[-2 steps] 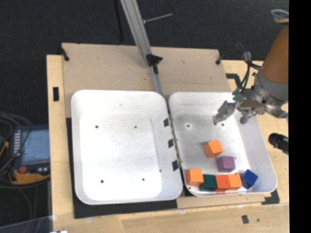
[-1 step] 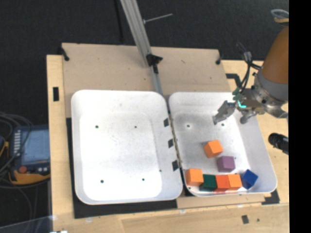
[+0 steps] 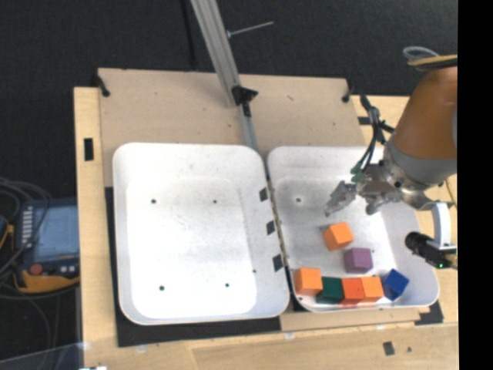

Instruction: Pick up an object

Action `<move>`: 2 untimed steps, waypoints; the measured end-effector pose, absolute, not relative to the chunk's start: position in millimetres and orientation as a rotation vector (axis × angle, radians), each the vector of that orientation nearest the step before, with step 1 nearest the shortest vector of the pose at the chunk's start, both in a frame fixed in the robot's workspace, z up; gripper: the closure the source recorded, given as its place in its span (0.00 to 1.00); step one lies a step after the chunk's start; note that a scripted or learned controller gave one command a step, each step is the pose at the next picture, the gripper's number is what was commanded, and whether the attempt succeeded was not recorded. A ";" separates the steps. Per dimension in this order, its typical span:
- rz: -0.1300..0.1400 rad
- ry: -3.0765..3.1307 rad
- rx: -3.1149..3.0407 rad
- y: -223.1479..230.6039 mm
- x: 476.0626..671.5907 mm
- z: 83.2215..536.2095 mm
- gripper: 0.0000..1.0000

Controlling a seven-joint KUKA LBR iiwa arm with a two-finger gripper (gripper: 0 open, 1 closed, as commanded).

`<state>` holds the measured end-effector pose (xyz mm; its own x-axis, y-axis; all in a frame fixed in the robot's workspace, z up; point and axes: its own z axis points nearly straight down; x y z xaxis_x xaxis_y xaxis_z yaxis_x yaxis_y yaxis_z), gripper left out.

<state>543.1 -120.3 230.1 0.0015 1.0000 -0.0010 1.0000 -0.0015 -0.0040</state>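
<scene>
The right bin (image 3: 308,172) holds several blocks. An orange cube (image 3: 337,235) lies near its middle, tilted, with a purple cube (image 3: 357,260) just below and right of it. Along the bin's front wall runs a row: an orange block (image 3: 309,280), a dark green block (image 3: 332,289), two more orange blocks (image 3: 362,288) and a blue block (image 3: 395,283). My gripper (image 3: 356,197) hangs over the bin's upper right part, above the orange cube and apart from it. Its fingers are spread and nothing sits between them.
The left bin (image 3: 192,230) lies beside the right one. A slanted metal pole (image 3: 219,48) rises from the back of the bench between the bins. A screen and cables (image 3: 46,241) sit off the bench at the left.
</scene>
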 end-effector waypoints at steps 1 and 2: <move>0.007 -2.217 -2.221 -115.0 537.5 170.2 0.00; -0.003 -2.225 -2.241 -120.4 549.8 121.4 0.00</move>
<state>549.8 -120.4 121.4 0.0069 0.9999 -0.0102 0.9999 -0.0068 0.0131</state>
